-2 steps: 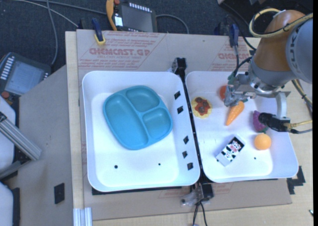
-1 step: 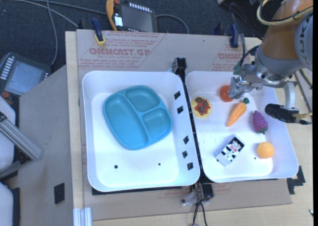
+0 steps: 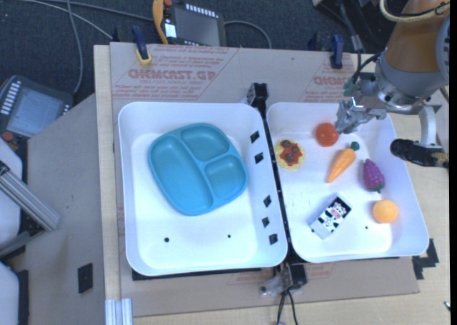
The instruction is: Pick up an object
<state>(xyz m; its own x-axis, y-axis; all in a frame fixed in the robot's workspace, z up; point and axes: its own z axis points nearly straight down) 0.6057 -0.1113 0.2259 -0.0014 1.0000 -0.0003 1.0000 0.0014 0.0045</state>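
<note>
My gripper (image 3: 345, 122) hangs over the back of the right bin (image 3: 410, 241), just right of a red tomato (image 3: 326, 134) and above the orange carrot (image 3: 341, 163). The view does not let me tell how its tips stand, and nothing shows held. Around them in that bin lie a small pizza slice (image 3: 290, 153), purple grapes (image 3: 373, 174), an orange fruit (image 3: 385, 211) and a black-and-white milk carton (image 3: 330, 217). In the left bin (image 3: 132, 195) rests a blue divided plate (image 3: 198, 167).
The grey arm with its orange band (image 3: 418, 27) comes in from the upper right. A black divider (image 3: 268, 166) runs between the bins. Clamps, cables and a control pendant (image 3: 191, 23) sit behind the bench; another device (image 3: 25, 109) lies at the left.
</note>
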